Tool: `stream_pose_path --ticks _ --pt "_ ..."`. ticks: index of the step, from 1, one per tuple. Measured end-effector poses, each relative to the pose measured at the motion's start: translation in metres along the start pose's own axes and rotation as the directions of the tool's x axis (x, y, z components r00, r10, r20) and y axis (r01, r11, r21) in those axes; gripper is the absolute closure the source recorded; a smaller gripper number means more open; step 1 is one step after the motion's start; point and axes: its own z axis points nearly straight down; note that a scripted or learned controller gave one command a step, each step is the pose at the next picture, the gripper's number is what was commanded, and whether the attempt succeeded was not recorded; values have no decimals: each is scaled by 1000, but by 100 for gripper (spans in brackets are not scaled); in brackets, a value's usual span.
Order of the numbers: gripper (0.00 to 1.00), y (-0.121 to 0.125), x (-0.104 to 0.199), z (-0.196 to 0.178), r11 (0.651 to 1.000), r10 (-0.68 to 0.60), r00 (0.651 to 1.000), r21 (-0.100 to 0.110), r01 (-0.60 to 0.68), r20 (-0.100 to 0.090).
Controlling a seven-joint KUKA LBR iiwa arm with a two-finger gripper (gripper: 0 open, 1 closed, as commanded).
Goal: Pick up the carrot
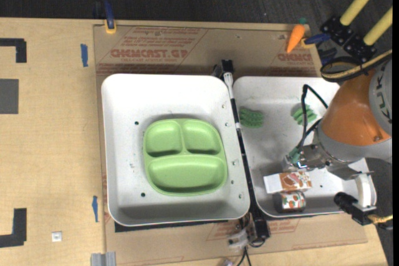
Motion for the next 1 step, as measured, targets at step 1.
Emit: stream_pose_path --ticks 1 --pt "100 1 0 -10 1000 -1 1000 -4 1 2"
